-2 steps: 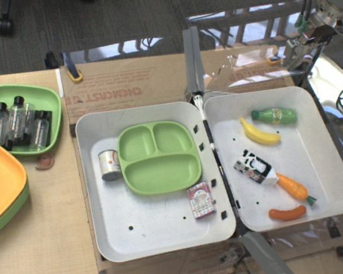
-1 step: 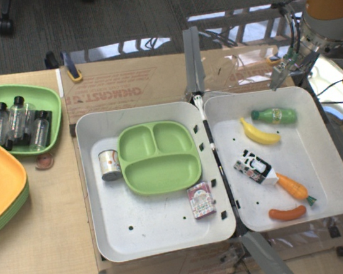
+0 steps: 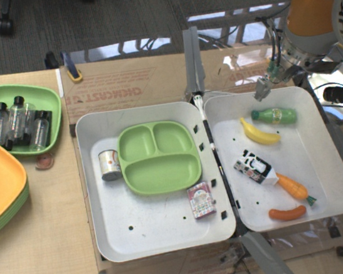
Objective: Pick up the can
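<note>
Camera view: can (image 3: 109,165) lies touching green plate's (image 3: 159,156) left edge. Gripper (image 3: 265,88) far right of plate, hand state unreadable. I approach can from plate-free side.

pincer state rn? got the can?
Pincer: open or closed cannot be told; it sits above the right bin's far edge. Can lies in the left bin, not held.

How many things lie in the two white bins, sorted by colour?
Green: 2, plate, bottle
Yellow: 1, banana
Orange: 2, carrot, sausage
Silver: 1, can
Red and white: 1, box
Black and white: 1, tube
Total: 8
</note>
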You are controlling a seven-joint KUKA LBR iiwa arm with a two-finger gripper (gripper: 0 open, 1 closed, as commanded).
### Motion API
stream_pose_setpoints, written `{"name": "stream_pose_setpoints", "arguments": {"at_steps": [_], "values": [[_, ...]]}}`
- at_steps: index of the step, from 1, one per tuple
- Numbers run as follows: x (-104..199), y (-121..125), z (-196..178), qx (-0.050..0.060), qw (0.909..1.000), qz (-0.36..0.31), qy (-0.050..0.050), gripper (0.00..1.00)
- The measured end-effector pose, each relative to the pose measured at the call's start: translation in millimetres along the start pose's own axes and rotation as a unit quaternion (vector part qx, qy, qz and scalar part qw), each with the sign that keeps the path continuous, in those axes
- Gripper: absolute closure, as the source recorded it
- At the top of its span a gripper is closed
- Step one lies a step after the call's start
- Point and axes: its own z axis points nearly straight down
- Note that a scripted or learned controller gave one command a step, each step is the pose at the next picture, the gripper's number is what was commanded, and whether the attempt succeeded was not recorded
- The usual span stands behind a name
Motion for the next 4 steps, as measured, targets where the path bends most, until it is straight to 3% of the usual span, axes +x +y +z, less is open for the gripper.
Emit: {"name": "stream_pose_setpoints", "arguments": {"at_steps": [1, 2, 3, 4], "values": [[-78.2, -38.3, 39.2, 0.0, 0.9991, 0.043, -0.001, 1.0], [-63.8, -30.6, 0.1, -0.001, 0.9977, 0.067, -0.001, 1.0], [-18.4, -8.6, -3.3, 0.0, 0.9982, -0.059, 0.0, 1.0], [-26.5, -19.0, -40.1, -0.002, 0.973, -0.231, -0.002, 1.0]]}}
